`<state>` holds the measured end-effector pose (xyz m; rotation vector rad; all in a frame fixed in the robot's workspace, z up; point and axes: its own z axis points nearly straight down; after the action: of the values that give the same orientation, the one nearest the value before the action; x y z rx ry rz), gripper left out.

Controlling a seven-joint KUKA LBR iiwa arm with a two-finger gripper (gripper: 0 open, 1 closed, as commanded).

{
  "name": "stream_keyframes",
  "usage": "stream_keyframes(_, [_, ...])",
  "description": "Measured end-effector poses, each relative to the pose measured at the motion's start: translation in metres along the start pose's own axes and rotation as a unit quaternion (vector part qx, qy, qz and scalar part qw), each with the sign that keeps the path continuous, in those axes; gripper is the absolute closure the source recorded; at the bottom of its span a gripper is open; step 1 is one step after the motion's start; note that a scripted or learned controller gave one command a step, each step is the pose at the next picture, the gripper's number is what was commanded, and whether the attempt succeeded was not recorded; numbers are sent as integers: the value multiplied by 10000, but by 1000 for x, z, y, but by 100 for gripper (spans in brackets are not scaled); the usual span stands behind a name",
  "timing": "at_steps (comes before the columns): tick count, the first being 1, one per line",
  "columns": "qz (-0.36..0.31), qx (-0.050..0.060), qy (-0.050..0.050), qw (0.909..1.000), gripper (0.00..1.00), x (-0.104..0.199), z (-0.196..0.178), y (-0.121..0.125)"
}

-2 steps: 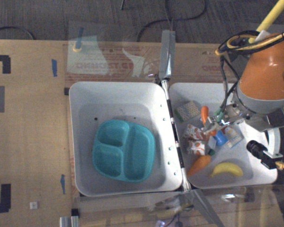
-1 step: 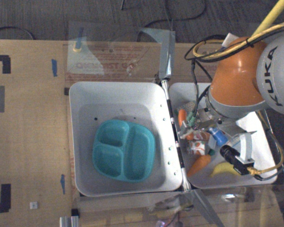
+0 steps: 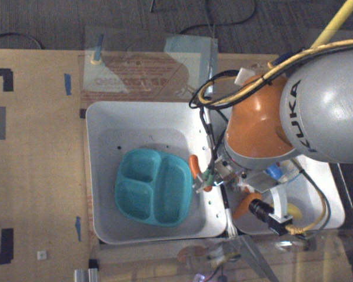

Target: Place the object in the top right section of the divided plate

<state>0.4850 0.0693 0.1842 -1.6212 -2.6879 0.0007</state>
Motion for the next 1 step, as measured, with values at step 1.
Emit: stream_keyframes(1, [-859, -19, -13, 9963, 100, 60, -5, 25])
